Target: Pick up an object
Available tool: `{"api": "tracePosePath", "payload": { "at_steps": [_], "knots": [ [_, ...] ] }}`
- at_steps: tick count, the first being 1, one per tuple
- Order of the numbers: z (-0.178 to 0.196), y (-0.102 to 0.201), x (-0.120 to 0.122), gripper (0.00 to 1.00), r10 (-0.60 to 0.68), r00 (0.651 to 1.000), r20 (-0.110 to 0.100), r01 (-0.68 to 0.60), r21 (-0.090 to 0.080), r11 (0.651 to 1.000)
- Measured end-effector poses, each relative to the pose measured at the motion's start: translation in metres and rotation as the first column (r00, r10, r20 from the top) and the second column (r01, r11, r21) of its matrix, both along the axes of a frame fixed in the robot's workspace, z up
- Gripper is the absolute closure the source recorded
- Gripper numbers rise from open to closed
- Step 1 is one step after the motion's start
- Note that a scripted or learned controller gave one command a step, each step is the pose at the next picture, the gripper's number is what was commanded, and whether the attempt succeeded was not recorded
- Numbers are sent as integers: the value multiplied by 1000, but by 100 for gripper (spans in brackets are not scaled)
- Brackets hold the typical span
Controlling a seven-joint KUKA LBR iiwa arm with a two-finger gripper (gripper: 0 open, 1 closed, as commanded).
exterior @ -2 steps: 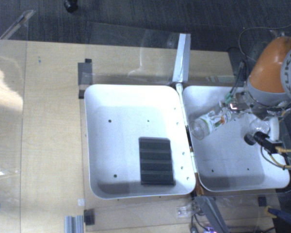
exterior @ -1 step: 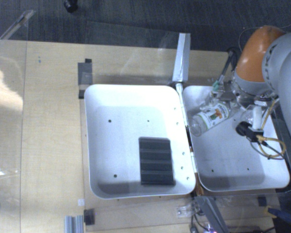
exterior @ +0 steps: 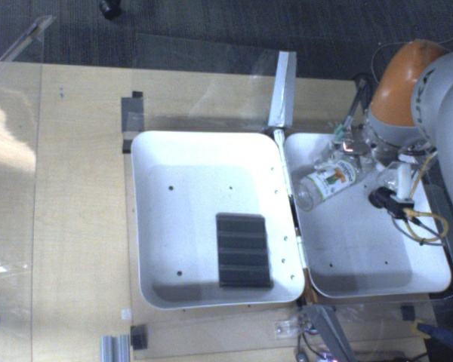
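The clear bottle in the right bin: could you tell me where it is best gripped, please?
Probably across the labelled middle of the clear bottle, coming down from above. It lies on its side, slanted, in the right bin, so the pincer should close across its round body, square to its long axis.

Both bins, the left one (exterior: 158, 202) and the right one (exterior: 362, 255), look like smooth, slightly glossy white plastic, the ribbed block (exterior: 243, 250) lower centre matt black, the bottle (exterior: 326, 182) upper right clear shiny plastic with a paper-like label, the bench (exterior: 68, 225) pale matt wood, and the arm (exterior: 408, 89) glossy orange and grey.
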State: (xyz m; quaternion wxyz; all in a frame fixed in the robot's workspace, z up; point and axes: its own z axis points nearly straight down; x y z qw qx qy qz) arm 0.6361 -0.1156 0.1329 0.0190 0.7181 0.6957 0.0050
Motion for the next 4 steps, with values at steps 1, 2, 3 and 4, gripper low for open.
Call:
{"api": "tracePosePath", "payload": {
  "at_steps": [1,2,3,4],
  "knots": [
    [1,-1,10,0,37,999,31,-37,-11,999],
    [-30,12,-1,0,105,994,-26,-105,19,994],
    [-44,-36,-24,0,391,920,-25,-391,15,920],
    [-38,-62,-52,0,612,791,-25,-612,15,791]
  ]
}}
